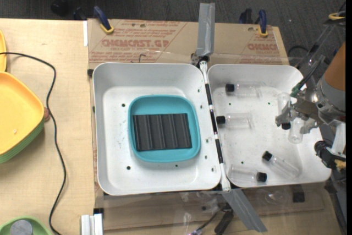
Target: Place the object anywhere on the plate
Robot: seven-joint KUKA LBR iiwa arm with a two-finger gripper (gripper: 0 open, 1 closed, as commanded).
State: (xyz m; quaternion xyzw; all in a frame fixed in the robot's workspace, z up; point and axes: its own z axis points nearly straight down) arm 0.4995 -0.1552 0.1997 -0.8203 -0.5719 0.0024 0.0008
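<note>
The arm reaches in from the right, and the gripper (290, 118) hangs low over the right bin (242, 73), close to its right edge. A clear vial (296, 130) with a black cap sits right at the fingertips, but glass against white plastic is hard to read, so I can't tell whether it is pinched or merely lying beneath them, nor how wide the gripper stands.

More vials lie scattered in that bin: one (242, 88) near the far edge, one (234, 118) by the left edge against the divider, one (279, 162) toward the near right corner, and a black cap (261, 177) at the near edge. They are see-through, and mostly the caps give them away. All lie flat, loose, as if tipped in for picking.

The plate (163, 129), teal with a dark ribbed centre, waits in the middle of the left bin (110, 135), well apart from the gripper. Nothing lies on it, so I'd judge the drop not yet made. Its central spot gives a generous target.

The wrist is cut off at the right edge of the view, and it hides the bin's right wall.
</note>
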